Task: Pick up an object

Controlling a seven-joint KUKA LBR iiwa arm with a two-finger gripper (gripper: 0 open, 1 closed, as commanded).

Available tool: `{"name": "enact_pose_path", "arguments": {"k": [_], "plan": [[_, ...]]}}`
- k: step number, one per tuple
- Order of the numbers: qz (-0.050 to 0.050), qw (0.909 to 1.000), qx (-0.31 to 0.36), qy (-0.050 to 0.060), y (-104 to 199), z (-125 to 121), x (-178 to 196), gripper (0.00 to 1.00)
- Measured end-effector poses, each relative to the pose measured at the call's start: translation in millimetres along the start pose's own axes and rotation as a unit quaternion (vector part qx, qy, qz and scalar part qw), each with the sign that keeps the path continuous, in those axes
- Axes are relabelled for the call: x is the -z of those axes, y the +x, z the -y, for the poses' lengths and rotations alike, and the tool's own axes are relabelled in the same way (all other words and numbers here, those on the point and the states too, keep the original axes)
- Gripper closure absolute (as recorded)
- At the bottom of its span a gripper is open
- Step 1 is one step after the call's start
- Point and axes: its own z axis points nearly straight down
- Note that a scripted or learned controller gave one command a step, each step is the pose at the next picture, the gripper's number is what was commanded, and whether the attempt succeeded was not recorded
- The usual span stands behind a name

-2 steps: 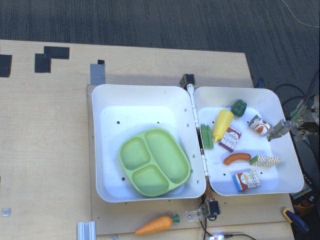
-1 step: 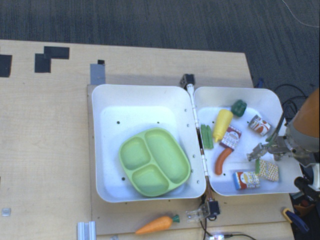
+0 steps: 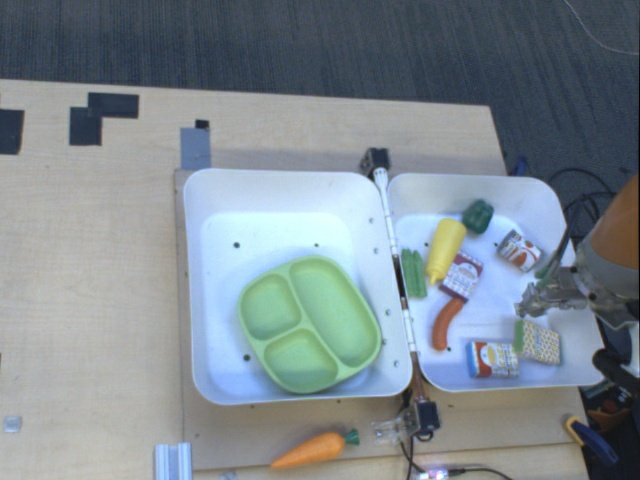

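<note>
Nothing lifted yet: every object lies loose in the bins.

On the desk [image 3: 90, 268], the left bin [image 3: 200, 298] holds a green tray [image 3: 310, 323]; in the right bin [image 3: 540, 203], the tool [image 3: 537, 301] hovers at 3 o'clock just above a patterned packet [image 3: 541, 343], perhaps touching; its opening I cannot tell.

We note a light green plate [image 3: 310, 324], yellow bottle [image 3: 445, 249], orange carrot [image 3: 312, 450], white bins [image 3: 215, 268], pale wood desk [image 3: 90, 298], green-and-yellow checked packet [image 3: 540, 342].
</note>
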Motion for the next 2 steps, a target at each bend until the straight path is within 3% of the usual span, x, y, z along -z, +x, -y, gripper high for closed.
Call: {"name": "enact_pose_path", "arguments": {"k": [1,2], "plan": [[0.0,1.0,0.0,0.0,0,0,0,0.0],[0.0,1.0,0.0,-0.001,62,12,-22,0.0]]}}
